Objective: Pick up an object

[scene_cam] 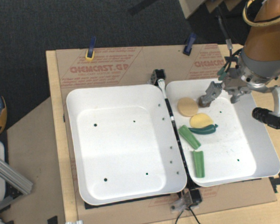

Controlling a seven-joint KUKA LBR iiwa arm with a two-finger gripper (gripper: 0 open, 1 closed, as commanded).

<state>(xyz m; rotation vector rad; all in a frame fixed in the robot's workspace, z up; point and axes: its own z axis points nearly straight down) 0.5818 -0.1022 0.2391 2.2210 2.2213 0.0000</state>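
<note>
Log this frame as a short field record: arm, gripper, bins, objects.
arm: reaches in from the right, over the right bin
gripper: above the right bin's far part, nothing seen between its fingers
left bin: white, shallow
tan disc: right bin, near the divider
yellow piece: just in front of the disc, dark green curved piece against its near edge
green sticks: one slanted, one nearer the front wall

Grey arm [265,52], orange band, dark fingers [207,97]

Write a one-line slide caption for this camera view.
KUKA arm's gripper hovers over the right bin, beside a tan disc, yellow piece and green pieces.
</note>
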